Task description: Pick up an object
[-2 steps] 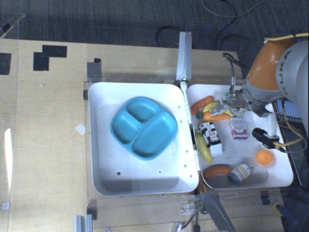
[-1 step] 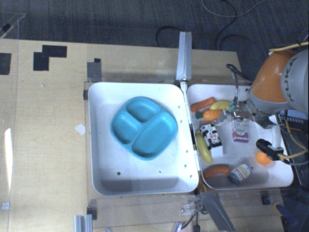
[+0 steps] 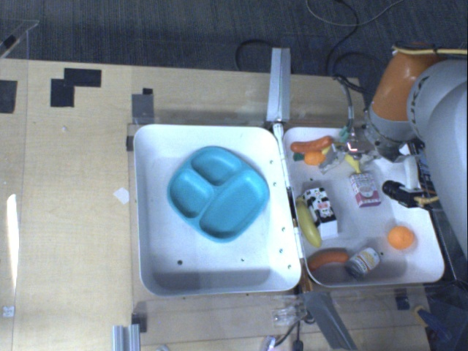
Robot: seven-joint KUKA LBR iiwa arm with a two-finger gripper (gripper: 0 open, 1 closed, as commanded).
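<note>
Orange carrot-shaped toy [image 3: 312,146] sits at 12 o'clock in the right white bin [image 3: 428,269], unlifted; tool [image 3: 349,152] hovers just beside it, grip state we cannot tell. Pick pending.

Even overhead light falls on the bench [image 3: 66,218], bleaching both white bins [image 3: 157,269] almost featureless. A soft shadow lies along the left bin's near wall. A pale glare streak marks the far left edge. The picture is low-resolution and slightly soft throughout.
</note>
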